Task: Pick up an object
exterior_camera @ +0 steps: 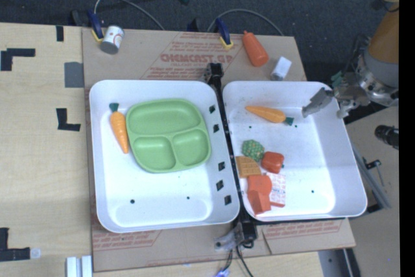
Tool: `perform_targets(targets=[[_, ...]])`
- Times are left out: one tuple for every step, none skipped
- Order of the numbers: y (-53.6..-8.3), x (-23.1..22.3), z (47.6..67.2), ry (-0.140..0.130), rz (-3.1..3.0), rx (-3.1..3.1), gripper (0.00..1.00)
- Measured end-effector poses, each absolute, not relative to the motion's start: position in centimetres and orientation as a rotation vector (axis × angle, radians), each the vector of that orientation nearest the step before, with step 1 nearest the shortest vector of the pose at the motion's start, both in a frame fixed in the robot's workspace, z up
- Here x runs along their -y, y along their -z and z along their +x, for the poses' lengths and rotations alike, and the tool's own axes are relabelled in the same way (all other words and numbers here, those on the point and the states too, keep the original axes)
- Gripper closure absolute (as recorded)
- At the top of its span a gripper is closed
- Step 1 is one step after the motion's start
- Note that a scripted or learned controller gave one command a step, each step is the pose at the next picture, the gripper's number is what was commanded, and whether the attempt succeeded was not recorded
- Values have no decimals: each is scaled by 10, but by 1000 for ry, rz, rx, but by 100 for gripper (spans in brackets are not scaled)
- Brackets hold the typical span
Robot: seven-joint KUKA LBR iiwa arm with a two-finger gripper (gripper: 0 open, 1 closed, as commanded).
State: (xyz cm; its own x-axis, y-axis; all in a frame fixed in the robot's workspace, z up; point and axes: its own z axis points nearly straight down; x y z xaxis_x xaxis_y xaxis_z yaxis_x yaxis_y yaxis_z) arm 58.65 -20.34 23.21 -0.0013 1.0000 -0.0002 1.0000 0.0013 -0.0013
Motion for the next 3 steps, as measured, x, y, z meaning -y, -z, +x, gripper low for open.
perform_targets(targets=[[-148, 177, 650, -4, -2217, 2221, 0], [-86, 126, 658, 0, -2220, 2225, 0], [-96, 127, 658, -2, -2219, 2229, 100]])
